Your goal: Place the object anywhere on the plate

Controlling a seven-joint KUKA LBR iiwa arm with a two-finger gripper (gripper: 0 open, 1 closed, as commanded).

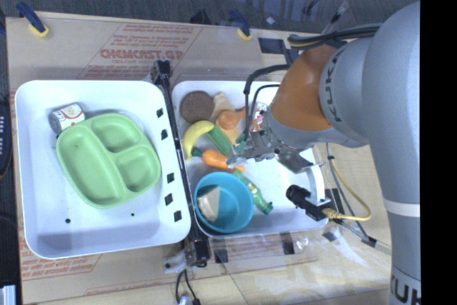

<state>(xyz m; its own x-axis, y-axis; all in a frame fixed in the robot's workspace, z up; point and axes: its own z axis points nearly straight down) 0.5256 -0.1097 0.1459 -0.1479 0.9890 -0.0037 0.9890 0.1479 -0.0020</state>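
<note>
Camera view: one plate point(107, 161), two bins point(28, 153).

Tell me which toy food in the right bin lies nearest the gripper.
The carrot: its orange body lies just left of the gripper, closer than the banana or the brown patty farther up-left.

Place: a robotics lab or test cell.
Arm: grey industrial arm point(371, 96) reaching over the counter point(143, 46).
Bins: two white bins point(43, 225) clipped together.
Fixings: blue clamps point(32, 19) on the counter edge.
Contents: toy food point(197, 136) and a green divided plate point(107, 159).
Wiring: loose cables point(350, 207).
</note>
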